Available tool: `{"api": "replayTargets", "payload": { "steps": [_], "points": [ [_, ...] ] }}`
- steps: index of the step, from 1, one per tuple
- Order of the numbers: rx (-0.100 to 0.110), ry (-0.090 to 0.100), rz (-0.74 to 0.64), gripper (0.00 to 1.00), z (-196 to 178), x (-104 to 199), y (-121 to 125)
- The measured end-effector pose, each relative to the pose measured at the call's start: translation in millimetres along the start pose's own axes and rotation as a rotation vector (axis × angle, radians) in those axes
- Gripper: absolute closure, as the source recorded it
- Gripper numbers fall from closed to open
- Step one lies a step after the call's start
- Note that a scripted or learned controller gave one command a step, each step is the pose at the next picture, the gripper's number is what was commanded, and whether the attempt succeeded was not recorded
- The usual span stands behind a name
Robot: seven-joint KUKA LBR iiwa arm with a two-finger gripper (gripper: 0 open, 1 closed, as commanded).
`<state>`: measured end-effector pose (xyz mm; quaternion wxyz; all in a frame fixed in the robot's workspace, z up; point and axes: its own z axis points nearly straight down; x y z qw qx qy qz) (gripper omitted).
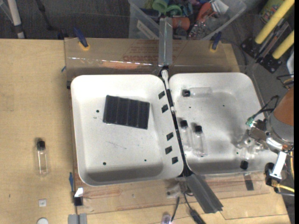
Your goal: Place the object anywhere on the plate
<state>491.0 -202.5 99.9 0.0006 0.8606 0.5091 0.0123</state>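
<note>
The end effector (247, 146) sat low in the right bin (233, 85); its state could not be told. Clear vials (198, 139) lay to its left, the dark plate (126, 111) farther left.

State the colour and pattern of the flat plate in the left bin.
The plate is black with parallel ridges or stripes running across it, seen in the camera view.

Clear vial (42, 157) lying on wooden bench (28, 101) left of bins. Crate of colourful toys (187, 6) behind bins. Yellow foam tubes (280, 15) top right.
</note>
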Motion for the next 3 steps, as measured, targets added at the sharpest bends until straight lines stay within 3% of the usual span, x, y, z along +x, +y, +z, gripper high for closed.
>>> {"api": "replayTargets", "payload": {
  "steps": [1,2,3],
  "points": [
    [0.014,-0.023,0.159,1.0,-67,5,27],
    [0.012,-0.025,0.404,1.0,-29,97,20],
    [0.007,-0.015,0.175,1.0,11,62,-11]
  ]
}}
